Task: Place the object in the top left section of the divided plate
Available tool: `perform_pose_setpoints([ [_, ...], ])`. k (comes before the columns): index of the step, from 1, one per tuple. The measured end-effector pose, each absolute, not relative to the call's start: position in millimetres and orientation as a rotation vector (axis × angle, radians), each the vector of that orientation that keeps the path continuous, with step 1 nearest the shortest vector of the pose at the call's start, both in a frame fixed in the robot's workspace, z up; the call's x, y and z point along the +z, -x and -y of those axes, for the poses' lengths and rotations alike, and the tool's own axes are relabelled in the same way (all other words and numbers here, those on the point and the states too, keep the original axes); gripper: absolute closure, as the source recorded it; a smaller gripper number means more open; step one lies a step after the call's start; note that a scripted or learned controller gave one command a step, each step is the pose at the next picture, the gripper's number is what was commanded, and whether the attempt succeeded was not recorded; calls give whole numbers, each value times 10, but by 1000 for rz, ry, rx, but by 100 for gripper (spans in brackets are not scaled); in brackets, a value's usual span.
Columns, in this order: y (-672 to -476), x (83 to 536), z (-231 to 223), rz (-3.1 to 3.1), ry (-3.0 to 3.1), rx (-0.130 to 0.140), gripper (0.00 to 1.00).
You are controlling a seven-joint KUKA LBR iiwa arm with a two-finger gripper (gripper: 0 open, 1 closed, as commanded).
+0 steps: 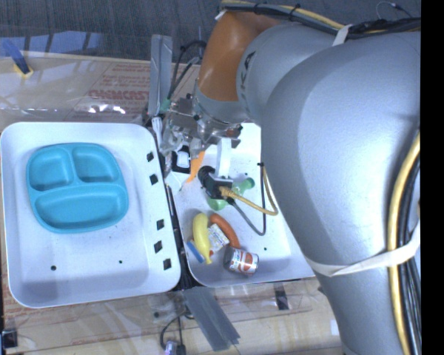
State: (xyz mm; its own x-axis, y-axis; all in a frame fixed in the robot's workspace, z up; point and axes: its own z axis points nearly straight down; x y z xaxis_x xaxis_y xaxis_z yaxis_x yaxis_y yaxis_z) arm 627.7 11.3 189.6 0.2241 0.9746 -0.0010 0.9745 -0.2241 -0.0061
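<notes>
A blue divided plate (75,187) lies in the left bin (81,279), with nothing in any of its sections; its top left section (48,168) is a small hollow. My gripper (183,152) hangs low over the upper left corner of the right bin (281,261), close to the wall between the two bins and well right of the plate. A small orange piece (196,161) shows just beside the gripper; whether it is held is unclear. The big grey arm hides much of the right bin.
In the right bin lie a yellow banana (200,231), a red sausage-shaped item (226,231), a small can (242,261), a green object (241,187) and a little blue piece (196,254). A yellow cable (255,207) loops over them.
</notes>
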Motion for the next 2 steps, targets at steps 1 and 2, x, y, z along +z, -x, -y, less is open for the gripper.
perform_pose_setpoints([
  [1, -6560, 2195, -692, 2093, 2340, 5, 100],
  [2, -6555, 2707, -1582, 1969, 2447, 4, 100],
])
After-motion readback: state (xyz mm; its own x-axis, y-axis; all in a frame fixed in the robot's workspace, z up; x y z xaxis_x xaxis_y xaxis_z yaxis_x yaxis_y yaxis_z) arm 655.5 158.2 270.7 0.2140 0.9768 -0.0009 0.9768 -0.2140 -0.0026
